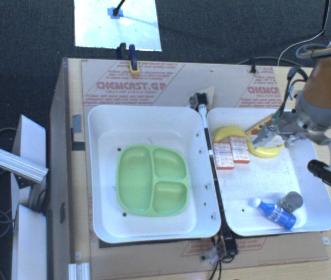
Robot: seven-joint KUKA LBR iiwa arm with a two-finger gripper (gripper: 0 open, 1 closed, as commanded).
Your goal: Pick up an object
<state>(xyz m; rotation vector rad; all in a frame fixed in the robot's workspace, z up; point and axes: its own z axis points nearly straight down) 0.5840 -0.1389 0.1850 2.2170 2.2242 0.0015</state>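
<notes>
Your claw (265, 135) is hovering right at the banana (235, 134); you cannot tell how wide it is standing. The curved fruit is risking rolling aside, off toward the cartons (230, 154) just beyond it.

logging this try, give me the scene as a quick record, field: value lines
left bin: holds a green divided plate
right bin: banana, two small red-and-white boxes, blue bottle, small grey can
gripper: low over the banana at the right bin's far side
fingers: too blurred to tell
bottle and can: near side, close together
</notes>
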